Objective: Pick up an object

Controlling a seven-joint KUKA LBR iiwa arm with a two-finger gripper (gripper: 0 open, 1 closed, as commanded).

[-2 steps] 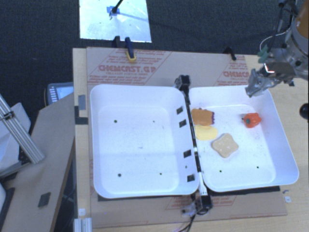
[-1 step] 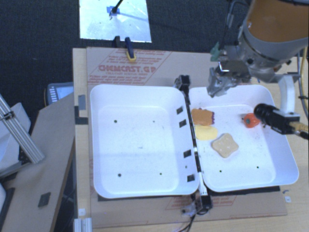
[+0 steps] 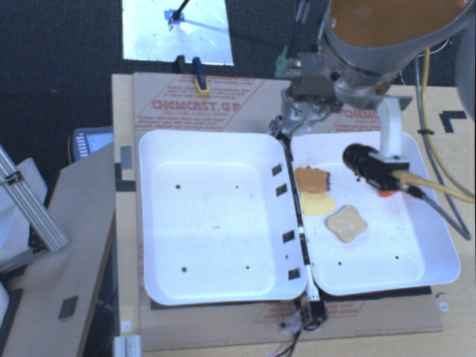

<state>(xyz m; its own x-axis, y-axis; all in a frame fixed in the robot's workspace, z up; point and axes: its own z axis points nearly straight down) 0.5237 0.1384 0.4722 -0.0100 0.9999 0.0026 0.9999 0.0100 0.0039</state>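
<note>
Nearby, toast piece [image 3: 312,179] just below end effector [image 3: 292,127].

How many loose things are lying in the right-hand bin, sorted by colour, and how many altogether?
Orange-brown: 1, the orange-brown block near the divider
Yellow: 1, the flat yellow piece just below it
Tan: 1, the tan piece further toward the front
Red: 1, a red bit mostly hidden under the black cylinder on the arm
Total: 4
</note>
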